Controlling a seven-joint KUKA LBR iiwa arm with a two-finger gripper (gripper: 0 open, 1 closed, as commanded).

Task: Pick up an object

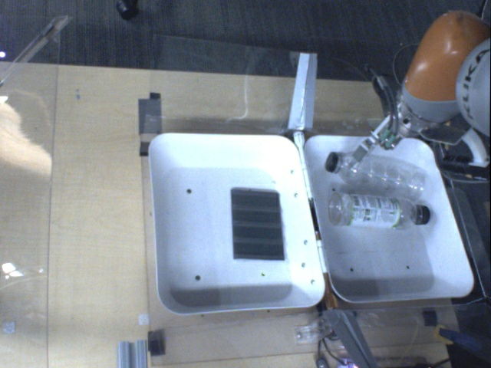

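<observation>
Two clear plastic bottles lie in the right bin [453, 274]. The upper bottle [380, 175] lies across the bin with its black cap [332, 162] pointing left. Just below it lies the labelled bottle [370, 210], its dark cap [420, 215] pointing right. A dark ribbed rectangular block [257, 223] lies flat in the middle of the left bin [176, 205]. My gripper [374, 144] reaches down from the upper right over the back of the right bin, right at the upper bottle's neck end. Nothing is seen lifted off the bin floor.
The arm's orange band [445, 52] and grey wrist hang over the right bin's back right corner. A grey upright strip [302, 90] stands behind the divide between the bins. Cables run along the right bin's far right side.
</observation>
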